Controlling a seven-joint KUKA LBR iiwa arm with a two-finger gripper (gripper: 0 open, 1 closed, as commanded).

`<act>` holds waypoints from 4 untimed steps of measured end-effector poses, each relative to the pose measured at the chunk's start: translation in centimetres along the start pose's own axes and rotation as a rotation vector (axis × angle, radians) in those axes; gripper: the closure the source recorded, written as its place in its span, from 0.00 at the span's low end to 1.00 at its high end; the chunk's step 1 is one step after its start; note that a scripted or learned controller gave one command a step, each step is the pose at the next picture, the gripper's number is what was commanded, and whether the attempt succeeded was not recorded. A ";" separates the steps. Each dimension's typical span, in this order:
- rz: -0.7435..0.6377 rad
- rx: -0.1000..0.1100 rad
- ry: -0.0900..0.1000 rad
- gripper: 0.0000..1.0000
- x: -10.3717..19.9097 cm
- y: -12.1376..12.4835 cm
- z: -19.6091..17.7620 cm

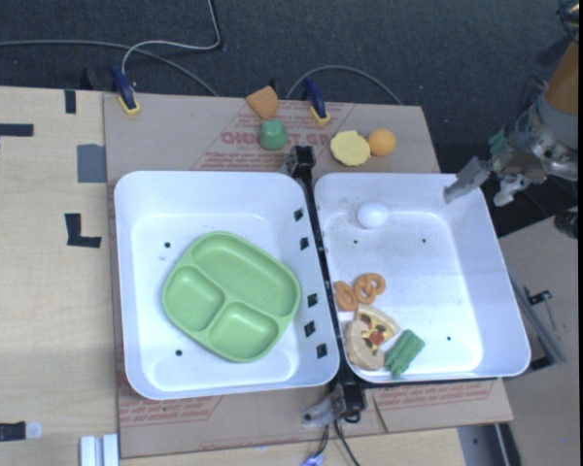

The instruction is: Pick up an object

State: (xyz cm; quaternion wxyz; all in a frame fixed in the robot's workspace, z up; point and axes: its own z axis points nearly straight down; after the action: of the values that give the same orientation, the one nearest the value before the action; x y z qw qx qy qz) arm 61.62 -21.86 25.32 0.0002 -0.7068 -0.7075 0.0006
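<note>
**Tool poised at upper right, right bin's toys waiting**

The tool [486, 179] is seen spread open and empty over the right bin's [486, 289] upper-right rim. Lower left in that bin, a pretzel [369, 285], pizza slice [370, 338] and green piece [404, 351] are clustered; light, rigid plastic is judged likely. The white ball [372, 215], isolated, looks slippery; a grip across its middle is advised.

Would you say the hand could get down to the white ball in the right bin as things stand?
Probably yes. The hand hangs at the right bin's far right edge, and the white ball lies apart from the pretzel and other toys, with nothing over it.
</note>
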 end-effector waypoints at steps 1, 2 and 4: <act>-0.002 -0.005 -0.001 0.00 3.6 5.0 16.6; -0.001 0.000 0.001 0.00 10.1 -2.7 14.4; 0.000 -0.009 -0.002 0.00 12.0 -8.1 16.7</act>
State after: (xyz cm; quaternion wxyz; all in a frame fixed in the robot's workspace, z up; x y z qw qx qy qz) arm 53.45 -9.90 8.67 -0.0037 -0.7067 -0.7075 -0.0020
